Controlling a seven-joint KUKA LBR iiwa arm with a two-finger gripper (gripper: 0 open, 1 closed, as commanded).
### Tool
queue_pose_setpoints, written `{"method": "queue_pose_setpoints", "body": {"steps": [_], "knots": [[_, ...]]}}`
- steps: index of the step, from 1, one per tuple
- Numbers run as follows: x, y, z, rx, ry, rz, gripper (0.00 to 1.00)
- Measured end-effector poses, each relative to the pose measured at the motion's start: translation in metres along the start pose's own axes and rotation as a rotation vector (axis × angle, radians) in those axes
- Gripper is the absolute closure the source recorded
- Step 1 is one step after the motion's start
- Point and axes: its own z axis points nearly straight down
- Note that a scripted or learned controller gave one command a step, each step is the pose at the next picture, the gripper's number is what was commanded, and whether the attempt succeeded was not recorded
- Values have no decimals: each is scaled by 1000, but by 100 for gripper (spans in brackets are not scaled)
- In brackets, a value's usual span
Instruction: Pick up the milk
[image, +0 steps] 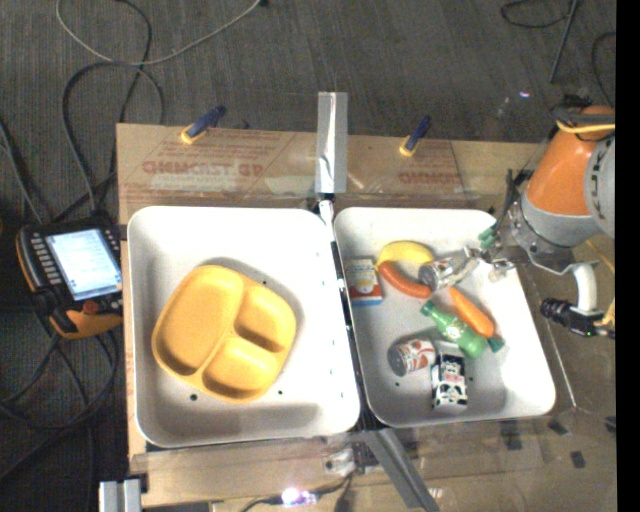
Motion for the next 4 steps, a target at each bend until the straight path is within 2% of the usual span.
{"method": "queue_pose_setpoints", "body": {"steps": [1,2,3,4], "knots": [[-6,42,38,-7,2,-150,0],[-1,62,43,16,3,-269,0],[42,68,44,5,-7,-394,0],[53,67,43,8,-12,-501,0]]}}
